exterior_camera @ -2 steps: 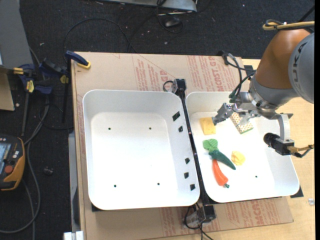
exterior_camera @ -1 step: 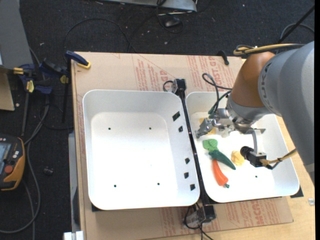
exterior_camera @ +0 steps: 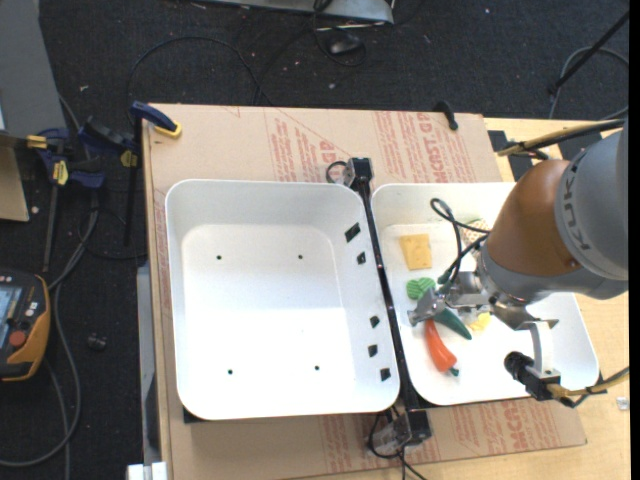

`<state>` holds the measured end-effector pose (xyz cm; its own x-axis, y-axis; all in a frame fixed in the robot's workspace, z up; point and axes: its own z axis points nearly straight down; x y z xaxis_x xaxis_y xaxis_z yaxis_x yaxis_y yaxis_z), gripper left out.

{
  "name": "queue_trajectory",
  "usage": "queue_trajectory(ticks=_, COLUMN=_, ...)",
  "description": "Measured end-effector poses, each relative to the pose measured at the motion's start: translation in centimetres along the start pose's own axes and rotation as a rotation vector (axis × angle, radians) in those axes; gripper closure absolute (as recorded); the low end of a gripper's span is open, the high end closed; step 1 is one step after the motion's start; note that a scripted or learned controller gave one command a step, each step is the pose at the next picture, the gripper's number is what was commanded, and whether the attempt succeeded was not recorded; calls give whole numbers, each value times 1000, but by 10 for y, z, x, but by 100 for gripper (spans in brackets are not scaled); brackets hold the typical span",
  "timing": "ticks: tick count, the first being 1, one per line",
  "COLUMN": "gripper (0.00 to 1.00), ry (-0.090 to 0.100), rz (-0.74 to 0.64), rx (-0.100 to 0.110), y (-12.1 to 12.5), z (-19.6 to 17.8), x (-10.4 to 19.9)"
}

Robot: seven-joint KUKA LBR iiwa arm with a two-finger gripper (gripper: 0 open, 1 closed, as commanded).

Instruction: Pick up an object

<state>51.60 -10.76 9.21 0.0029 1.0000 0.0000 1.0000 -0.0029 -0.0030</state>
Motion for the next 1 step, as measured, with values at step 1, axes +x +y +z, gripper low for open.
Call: queue_trajectory(ticks=1, gripper=0, ry=-1, rz=-3, rx=-6, y=66, z=-29, x=-34)
